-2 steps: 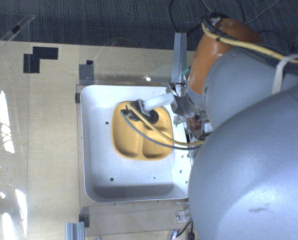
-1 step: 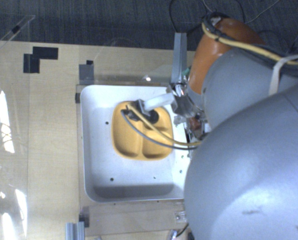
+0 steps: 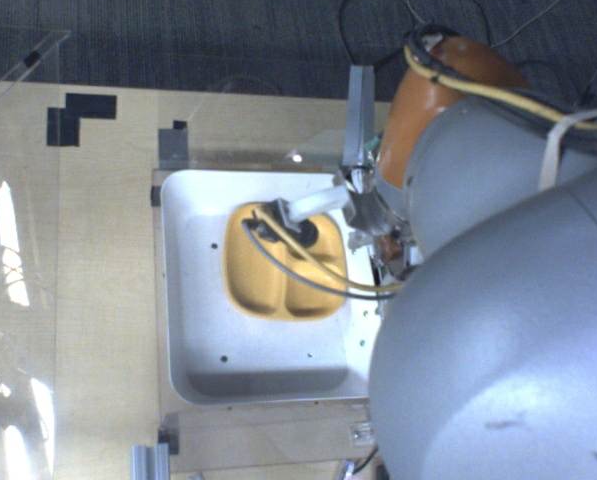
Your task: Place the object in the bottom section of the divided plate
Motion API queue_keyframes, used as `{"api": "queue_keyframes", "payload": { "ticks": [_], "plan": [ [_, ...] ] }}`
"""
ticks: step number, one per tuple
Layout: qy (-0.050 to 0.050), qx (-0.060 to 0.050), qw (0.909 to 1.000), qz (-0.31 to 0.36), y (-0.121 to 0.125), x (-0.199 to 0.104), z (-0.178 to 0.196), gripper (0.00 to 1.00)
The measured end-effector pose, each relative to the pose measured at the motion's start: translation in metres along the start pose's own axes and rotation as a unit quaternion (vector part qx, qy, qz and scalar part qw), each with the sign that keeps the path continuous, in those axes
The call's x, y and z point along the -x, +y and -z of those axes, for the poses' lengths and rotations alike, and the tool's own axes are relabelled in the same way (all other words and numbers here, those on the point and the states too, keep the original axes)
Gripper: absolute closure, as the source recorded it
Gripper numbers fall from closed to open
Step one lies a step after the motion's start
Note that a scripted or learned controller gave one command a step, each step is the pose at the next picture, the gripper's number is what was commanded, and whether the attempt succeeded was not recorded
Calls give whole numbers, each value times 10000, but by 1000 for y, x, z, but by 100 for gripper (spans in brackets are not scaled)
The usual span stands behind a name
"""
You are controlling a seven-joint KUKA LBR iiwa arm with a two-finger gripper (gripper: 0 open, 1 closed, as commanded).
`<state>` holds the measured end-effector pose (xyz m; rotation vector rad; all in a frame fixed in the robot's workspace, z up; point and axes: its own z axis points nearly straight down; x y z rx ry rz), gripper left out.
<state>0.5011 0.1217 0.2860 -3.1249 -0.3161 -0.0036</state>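
Observation:
A yellow divided plate (image 3: pixel 278 278) lies in the middle of the left white bin (image 3: pixel 193 298). A ridge splits its lower part into two hollows, and both look bare. My gripper (image 3: pixel 366 220) hangs over the plate's upper right edge, at the end of the grey arm (image 3: pixel 498 298) with its orange band (image 3: pixel 428 98). The wrist and its fittings cover the plate's upper right section, and whatever lies under them is hidden.
The big grey arm covers the right half of the view, including the other bin. A grey upright post (image 3: pixel 359 113) stands at the bin's far edge. Black marks (image 3: pixel 78 113) sit on the wooden bench at the left, beside a clear panel (image 3: pixel 18 268).

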Motion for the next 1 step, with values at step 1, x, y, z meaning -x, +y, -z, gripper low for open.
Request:
{"api": "queue_keyframes", "payload": {
  "ticks": [1],
  "plan": [
    [13, 3, 9998, 189, -58, 2, 55, 0]
  ]
}}
